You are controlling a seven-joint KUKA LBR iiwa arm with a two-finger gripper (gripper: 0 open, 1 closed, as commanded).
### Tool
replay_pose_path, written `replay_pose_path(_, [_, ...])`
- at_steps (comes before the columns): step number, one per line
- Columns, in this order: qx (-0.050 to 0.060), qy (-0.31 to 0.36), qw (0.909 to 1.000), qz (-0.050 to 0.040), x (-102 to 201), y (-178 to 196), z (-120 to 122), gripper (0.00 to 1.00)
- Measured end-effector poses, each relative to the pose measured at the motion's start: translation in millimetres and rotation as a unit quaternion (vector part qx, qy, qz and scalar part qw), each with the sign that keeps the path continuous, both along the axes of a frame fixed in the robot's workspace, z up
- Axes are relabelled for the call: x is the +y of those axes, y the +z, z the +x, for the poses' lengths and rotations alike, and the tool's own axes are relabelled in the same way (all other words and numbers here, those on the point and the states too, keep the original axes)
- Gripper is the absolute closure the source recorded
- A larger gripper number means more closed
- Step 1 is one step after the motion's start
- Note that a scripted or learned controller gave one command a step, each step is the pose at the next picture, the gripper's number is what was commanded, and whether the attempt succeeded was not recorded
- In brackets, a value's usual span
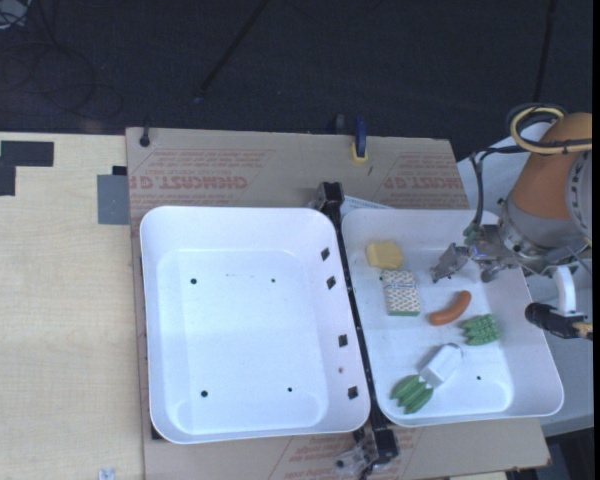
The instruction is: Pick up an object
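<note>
Two shallow white bins sit side by side on a cardboard sheet laid over the pale wood surface. The left bin has bare white walls and a few small dark dots on its floor. The right bin holds all the loose objects.

Near the right bin's far left lies a yellow block, and just below it, almost touching, a checkered green-and-white pad. To the right of the pad lies an orange sausage-shaped toy, tilted, with a green ridged toy just beside its lower right end. Nearer the front rim, a small white block leans against a green pea-pod-like toy; the two touch.

The grey arm with its orange band reaches in from the right, over the right bin's far right corner. The gripper hangs above the bin floor, above the sausage toy and right of the yellow block, apart from both. Its fingers appear spread open, with nothing between them.

A blue and yellow clamp sits at the cardboard's far edge.
</note>
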State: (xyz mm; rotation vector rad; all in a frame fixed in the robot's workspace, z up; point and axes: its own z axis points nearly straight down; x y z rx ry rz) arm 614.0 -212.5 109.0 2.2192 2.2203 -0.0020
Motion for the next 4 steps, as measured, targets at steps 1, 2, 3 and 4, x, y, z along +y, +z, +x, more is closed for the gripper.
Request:
replay_pose_path(1, [0.003,-0.001,1.0,0.0016,-1.3,28.5,-71.3,0.0])
replay_pose_path(2, [0.001,0.0,1.0,0.0017,21.3,-23.0,-64.6,0.0])
replay_pose_path(3, [-0.009,0.001,1.0,-0.0016,33.9,250.8,-16.2,0.0])
replay_pose_path(4, [0.01,-0.002,0.9999,0.0041,30.5,119.2,-91.1,0.0])
